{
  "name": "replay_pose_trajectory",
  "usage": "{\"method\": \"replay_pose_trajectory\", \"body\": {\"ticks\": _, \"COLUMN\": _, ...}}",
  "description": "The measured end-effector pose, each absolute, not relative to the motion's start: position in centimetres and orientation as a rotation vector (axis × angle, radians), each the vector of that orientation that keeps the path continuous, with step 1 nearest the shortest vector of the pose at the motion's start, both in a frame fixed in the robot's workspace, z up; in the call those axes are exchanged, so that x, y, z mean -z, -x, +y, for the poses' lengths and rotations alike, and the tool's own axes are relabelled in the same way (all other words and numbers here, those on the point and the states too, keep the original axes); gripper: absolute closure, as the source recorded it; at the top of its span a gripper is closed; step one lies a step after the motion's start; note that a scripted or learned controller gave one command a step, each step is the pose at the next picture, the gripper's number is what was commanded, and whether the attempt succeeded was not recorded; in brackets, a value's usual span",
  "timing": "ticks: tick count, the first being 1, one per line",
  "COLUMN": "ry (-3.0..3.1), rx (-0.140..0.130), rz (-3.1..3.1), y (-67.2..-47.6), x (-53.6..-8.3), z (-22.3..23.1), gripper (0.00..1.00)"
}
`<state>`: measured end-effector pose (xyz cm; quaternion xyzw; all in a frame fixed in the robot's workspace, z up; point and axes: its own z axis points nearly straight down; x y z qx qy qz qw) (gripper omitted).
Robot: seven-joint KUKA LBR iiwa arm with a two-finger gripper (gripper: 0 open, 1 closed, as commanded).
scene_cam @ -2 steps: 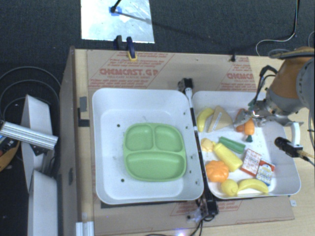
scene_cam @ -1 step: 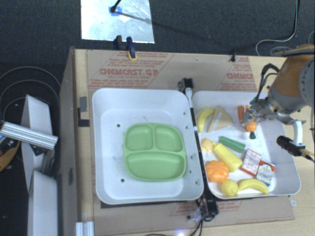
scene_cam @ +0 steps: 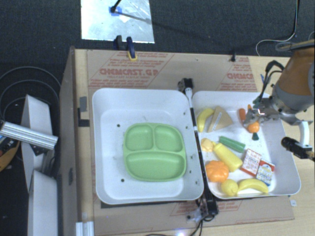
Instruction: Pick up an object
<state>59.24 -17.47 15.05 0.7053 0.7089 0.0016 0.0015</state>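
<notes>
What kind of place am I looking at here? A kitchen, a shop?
Most likely a robotics lab, not a kitchen: a grey arm with an orange band reaches over two shallow white bins, one holding plastic toy food such as a yellow banana, on a cardboard-covered bench with loose cables around.

A bench is carrying two white bins side by side: the left bin and the right bin, their inner rims touching.
</notes>
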Motion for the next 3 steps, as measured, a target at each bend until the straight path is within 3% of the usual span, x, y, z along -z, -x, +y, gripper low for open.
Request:
{"method": "replay_pose_trajectory", "body": {"ticks": 1, "ry": -2.224, "rx": 0.001, "rz": 2.218, "y": -53.3, "x": -17.5, "z": -19.0, "gripper": 1.0}}
{"method": "replay_pose_trajectory", "body": {"ticks": 2, "ry": -2.203, "rx": -0.011, "rz": 2.231, "y": -59.2, "x": -22.0, "z": -12.0, "gripper": 1.0}}
{"method": "replay_pose_trajectory", "body": {"ticks": 3, "ry": -2.211, "rx": -0.004, "rz": 2.236, "y": -57.1, "x": -21.3, "z": -4.7, "gripper": 1.0}}
